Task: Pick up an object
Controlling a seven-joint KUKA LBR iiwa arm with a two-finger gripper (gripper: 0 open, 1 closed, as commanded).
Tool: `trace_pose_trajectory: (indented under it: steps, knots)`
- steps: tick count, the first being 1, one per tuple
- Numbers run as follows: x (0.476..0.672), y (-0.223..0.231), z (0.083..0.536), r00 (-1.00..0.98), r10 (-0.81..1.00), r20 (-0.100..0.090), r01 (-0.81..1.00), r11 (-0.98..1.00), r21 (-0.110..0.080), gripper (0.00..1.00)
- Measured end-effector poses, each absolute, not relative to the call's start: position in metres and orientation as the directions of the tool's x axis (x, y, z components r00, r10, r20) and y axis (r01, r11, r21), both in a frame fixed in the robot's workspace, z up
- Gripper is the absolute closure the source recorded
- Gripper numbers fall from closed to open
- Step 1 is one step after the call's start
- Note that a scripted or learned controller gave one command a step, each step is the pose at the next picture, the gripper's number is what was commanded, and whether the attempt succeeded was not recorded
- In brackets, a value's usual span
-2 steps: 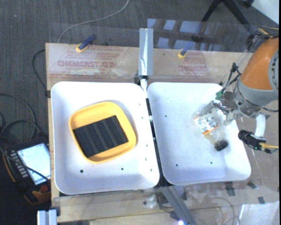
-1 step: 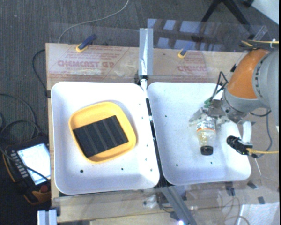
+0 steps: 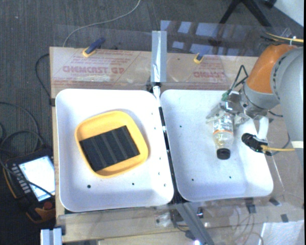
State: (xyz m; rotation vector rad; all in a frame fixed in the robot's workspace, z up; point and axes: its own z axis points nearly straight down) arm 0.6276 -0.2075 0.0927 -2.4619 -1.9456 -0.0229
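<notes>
Yellow tray (image 3: 86, 128) was seen in the left bin (image 3: 66, 152). Small clear bottle (image 3: 223, 131), probably light and slippery, lay in the right bin (image 3: 204, 182); mid-body grasp was judged best. Gripper (image 3: 233, 106) state could not be told.

We note a clear plastic bottle (image 3: 224, 131) with a black cap lying on its side in the right bin (image 3: 204, 182), cap toward the near edge, by the far right wall.
</notes>
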Motion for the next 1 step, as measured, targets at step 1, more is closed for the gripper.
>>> trace_pose_trajectory:
  steps: [1]
  knots:
    - [0.6023, -0.1914, 0.0914, 0.053, 0.999, -0.007, 0.999, -0.053, 0.014, 0.0]
